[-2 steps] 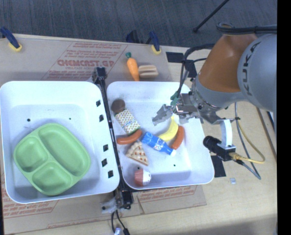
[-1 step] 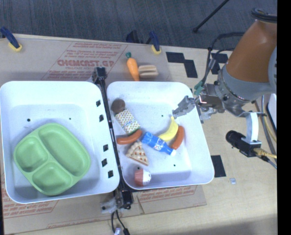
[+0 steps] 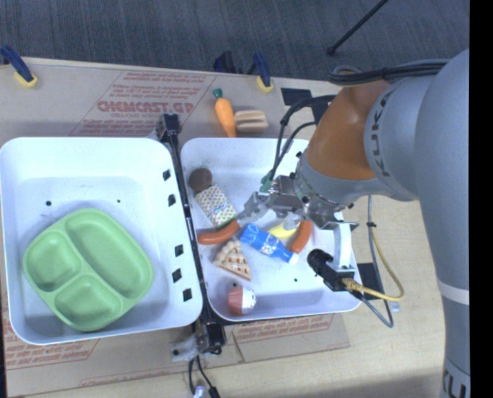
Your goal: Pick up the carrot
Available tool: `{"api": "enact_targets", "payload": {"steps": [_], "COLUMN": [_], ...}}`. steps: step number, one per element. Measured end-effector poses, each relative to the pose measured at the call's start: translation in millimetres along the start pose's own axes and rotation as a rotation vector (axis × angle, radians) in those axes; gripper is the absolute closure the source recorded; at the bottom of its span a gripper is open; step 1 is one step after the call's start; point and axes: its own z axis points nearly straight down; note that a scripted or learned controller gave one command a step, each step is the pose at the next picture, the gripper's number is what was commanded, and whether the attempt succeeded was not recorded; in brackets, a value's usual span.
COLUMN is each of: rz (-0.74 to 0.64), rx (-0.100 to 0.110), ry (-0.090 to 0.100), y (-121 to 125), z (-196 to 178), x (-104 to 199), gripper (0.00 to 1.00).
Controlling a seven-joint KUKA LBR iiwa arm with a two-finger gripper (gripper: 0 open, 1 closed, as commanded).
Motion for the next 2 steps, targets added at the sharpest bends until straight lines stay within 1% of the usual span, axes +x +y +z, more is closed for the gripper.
{"api": "enact_targets", "payload": {"steps": [1,2], "rz": [0.098,0.323], "rx": [-0.005,-0.001], "ry": [0.000,0.002], "y": [17,-48], "z": [-56,25], "x": [-76,-49], "gripper": [0.00,0.00]}}
